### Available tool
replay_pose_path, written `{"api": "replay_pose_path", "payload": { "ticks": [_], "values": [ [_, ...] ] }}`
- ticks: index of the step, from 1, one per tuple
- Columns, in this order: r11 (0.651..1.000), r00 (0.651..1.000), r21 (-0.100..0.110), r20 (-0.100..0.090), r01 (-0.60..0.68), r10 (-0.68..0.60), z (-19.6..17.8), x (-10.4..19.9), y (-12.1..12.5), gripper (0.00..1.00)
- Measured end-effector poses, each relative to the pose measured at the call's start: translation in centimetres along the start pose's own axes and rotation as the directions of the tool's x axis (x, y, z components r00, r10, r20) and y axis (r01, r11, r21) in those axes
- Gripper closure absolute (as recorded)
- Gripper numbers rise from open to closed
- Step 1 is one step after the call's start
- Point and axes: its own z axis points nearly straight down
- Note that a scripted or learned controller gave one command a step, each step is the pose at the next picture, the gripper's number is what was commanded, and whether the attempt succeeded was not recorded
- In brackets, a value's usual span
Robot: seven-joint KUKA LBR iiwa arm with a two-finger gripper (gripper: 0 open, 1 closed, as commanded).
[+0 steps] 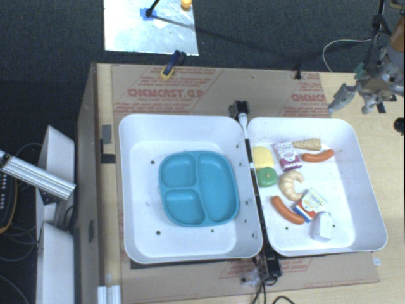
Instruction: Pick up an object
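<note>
Gripper (356, 99) fingers spread, empty, up past the right bin (361, 157), so I reckon it'll fumble that crowded toy food (292, 183)

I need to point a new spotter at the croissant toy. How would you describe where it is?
Look in the right-hand white bin, where the toy food lies. Near its middle lies the croissant, just right of the green round piece and below the purple carton. It is the only pale tan, curved, ridged item; the two sausages nearby are orange-red and straight.
</note>
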Motion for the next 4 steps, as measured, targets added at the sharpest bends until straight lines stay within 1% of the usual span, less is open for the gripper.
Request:
{"api": "replay_pose_path", "payload": {
  "ticks": [1, 2, 3, 4],
  "values": [
    [1.000, 1.000, 0.004, -0.002, 0.001, -0.001, 11.0, 8.7, -2.8, 0.00],
    [1.000, 1.000, 0.003, -0.001, -0.001, 0.001, 18.1, 9.8, -8.4, 0.00],
    [1.000, 1.000, 0.003, -0.001, -0.003, 0.003, 18.0, 10.4, -16.9, 0.00],
    [1.000, 1.000, -0.001, -0.002, -0.001, 0.001, 17.0, 10.5, -16.7, 1.00]
  ]
}}
